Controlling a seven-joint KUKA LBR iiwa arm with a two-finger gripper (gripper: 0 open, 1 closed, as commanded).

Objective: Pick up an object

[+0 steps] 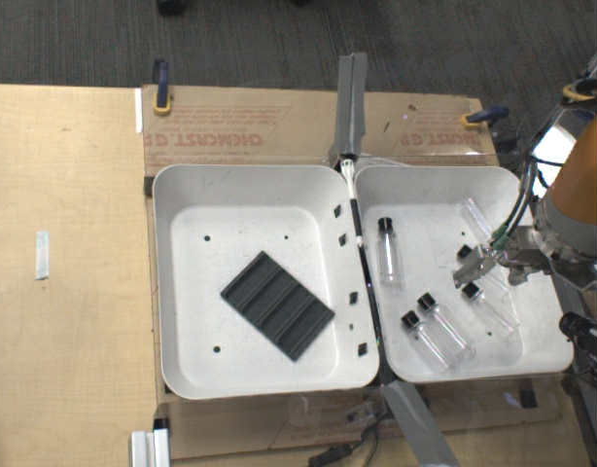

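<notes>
My gripper (pixel 493 272) hangs over the right side of the right bin (pixel 430 188), open, with nothing between its fingers. Several clear vials with black caps lie in this bin. One vial (pixel 386 251) lies near the bin's left wall. Another vial (pixel 474 220) lies just behind the gripper, and a third vial (pixel 495 306) lies just in front of it. Two more vials (pixel 437 331) rest side by side near the front. A dark ribbed tray (pixel 277 305) lies at a slant in the left bin (pixel 182 261).
The grey arm with its orange band (pixel 576 188) and cables stands over the right bin's right edge. Cardboard (pixel 240 129) with clamps lies behind the bins. A wooden bench top (pixel 65 261) stretches to the left.
</notes>
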